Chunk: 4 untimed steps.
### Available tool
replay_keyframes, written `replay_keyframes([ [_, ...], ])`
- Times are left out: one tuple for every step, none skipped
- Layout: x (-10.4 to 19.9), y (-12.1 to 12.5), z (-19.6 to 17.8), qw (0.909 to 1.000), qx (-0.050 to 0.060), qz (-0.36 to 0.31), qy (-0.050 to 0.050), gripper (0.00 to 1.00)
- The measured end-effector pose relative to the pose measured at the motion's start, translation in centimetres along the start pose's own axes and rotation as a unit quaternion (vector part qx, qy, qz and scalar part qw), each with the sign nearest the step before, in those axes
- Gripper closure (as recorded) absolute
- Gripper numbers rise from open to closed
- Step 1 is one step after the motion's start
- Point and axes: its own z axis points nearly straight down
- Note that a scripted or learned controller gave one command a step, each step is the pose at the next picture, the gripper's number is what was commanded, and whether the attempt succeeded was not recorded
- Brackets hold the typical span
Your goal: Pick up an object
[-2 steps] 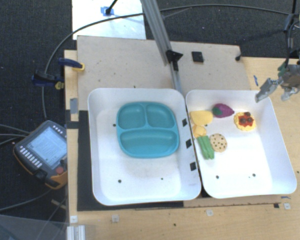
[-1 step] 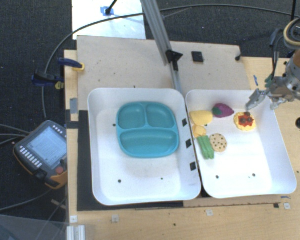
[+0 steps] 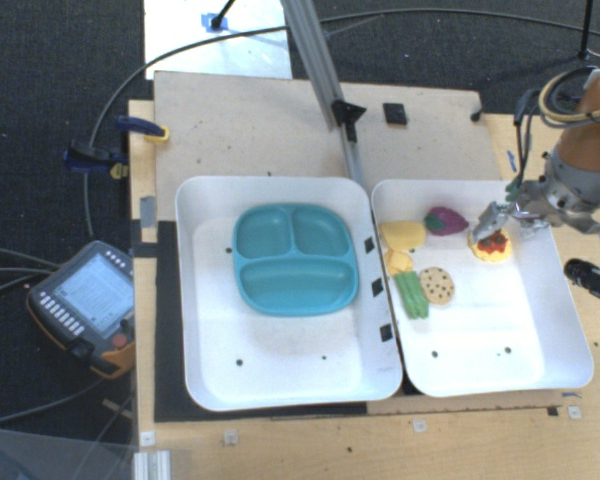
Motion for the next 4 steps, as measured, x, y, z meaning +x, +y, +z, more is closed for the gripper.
replay_keyframes([
  [0.2, -0.5, 6.2, 1.0000, 0.000, 0.000, 0.000, 0.00],
  [0.2, -0.3, 4.7, 1.0000, -0.003, 0.000, -0.001, 1.00],
  [0.2, 0.5, -1.7, 1.0000, -0.006, -0.002, -0.002, 1.00],
  [0.2, 0.7, -4.9, 1.0000, -0.005, -0.002, -0.001, 1.00],
])
